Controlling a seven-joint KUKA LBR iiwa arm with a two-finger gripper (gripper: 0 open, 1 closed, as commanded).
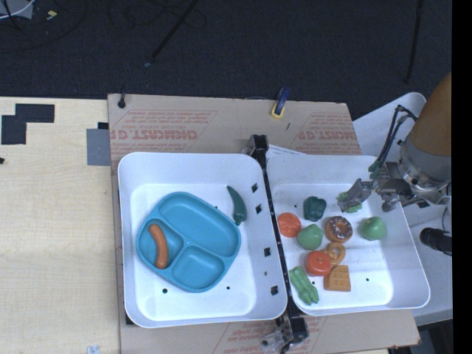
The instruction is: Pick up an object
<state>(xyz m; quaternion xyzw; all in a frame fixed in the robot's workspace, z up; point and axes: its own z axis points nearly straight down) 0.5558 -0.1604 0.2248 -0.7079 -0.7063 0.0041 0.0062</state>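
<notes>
My gripper (371, 200) hangs over the upper right part of the right bin (402, 290), its fingers spread apart with nothing between them. Just below it lie a green ball (373, 228) and a brown doughnut (338, 228). To its left sits a dark green pepper (315, 208). Further down the bin are an orange-red tomato (289, 224), a green fruit (310, 236), a red tomato (319, 262), an orange waffle (338, 278) and a light green vegetable (303, 285).
The left bin (133, 175) holds a blue divided plate (199, 234) with a sausage (158, 245) in it, and a dark green chili (237, 204) lies beside the plate. A black divider (271, 227) joins the two bins.
</notes>
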